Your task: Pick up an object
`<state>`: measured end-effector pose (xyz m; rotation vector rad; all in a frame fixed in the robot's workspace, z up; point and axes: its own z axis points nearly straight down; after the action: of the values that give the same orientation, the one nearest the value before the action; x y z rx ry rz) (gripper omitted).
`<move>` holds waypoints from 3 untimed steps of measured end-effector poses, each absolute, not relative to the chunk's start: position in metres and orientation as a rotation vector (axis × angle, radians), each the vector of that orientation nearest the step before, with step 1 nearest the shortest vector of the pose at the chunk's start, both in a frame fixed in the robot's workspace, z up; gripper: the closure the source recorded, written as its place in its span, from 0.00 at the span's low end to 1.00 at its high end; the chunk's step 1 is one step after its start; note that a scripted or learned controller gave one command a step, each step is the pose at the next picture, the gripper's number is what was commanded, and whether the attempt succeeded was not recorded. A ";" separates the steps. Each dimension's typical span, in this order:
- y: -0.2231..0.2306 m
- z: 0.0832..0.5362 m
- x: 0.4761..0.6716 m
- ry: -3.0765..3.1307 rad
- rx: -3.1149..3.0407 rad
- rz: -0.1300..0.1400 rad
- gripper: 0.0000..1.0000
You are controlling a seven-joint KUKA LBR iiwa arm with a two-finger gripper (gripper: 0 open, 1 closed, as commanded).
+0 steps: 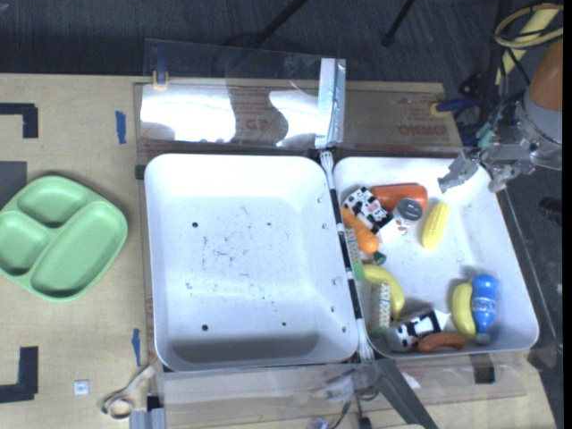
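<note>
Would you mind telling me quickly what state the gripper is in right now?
Gripper: open, holding nothing, above the upper right corner of the right bin.

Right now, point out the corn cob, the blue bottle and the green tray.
corn cob (434, 223), camera view, middle of the cob
blue bottle (483, 300), camera view, its body
green tray (59, 237), camera view, centre divider

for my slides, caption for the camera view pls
Gripper poised over the right bin's far corner, toy food clustered below; left bin alongside.
</note>
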<state>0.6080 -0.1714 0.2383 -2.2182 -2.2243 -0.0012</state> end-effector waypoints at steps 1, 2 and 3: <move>-0.200 0.156 0.624 -2.255 -2.189 -0.001 0.00; -0.193 0.086 0.634 -2.209 -2.236 -0.002 0.00; -0.193 0.097 0.634 -2.210 -2.236 -0.003 1.00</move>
<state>0.6343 -0.1933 0.0970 -2.2362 -2.2104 -0.0025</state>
